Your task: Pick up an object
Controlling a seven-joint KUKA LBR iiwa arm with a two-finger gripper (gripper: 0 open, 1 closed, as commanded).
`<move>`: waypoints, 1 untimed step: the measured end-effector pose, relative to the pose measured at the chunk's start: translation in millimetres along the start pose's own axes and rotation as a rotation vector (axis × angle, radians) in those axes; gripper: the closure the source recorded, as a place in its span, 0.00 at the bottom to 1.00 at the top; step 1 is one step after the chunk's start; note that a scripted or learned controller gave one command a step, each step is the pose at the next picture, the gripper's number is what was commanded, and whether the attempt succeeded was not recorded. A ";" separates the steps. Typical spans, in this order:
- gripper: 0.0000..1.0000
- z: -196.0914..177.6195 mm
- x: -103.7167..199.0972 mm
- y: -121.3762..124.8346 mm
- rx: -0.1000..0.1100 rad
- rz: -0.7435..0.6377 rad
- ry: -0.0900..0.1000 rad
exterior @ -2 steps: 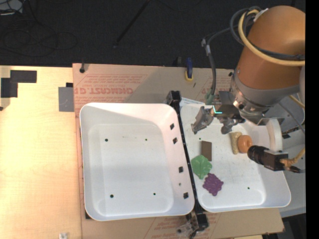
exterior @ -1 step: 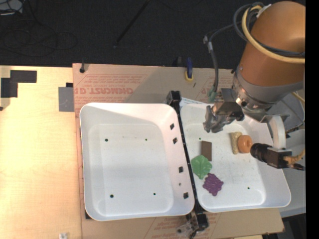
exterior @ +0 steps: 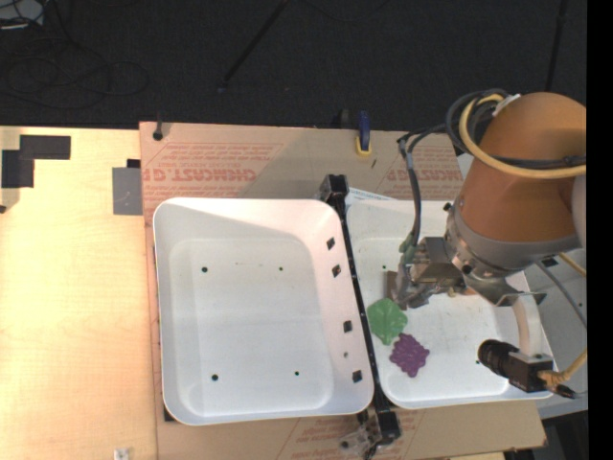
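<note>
In the right bin (exterior: 450,401), a green crumpled object (exterior: 386,319) lies near the left wall, with a purple grape-like cluster (exterior: 410,354) just below and right of it. My gripper (exterior: 402,290) hangs low in this bin, its tip right above the green object's upper edge. The large orange and grey wrist covers the bin's right half.
The left bin (exterior: 182,305) stands beside the right one, with a black divider strip (exterior: 347,276) and clips between them. Brown cardboard lies beneath both bins. Pale wood bench surface stretches to the left.
</note>
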State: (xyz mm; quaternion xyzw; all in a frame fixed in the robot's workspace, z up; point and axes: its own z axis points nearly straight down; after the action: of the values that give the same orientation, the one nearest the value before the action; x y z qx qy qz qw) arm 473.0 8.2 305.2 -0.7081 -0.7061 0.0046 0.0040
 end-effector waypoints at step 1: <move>1.00 63.8 -48.6 1.6 0.000 0.003 -0.001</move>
State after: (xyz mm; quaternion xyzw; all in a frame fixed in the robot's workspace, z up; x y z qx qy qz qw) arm 473.7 -40.5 241.4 -0.7091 -0.7051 0.0047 0.0036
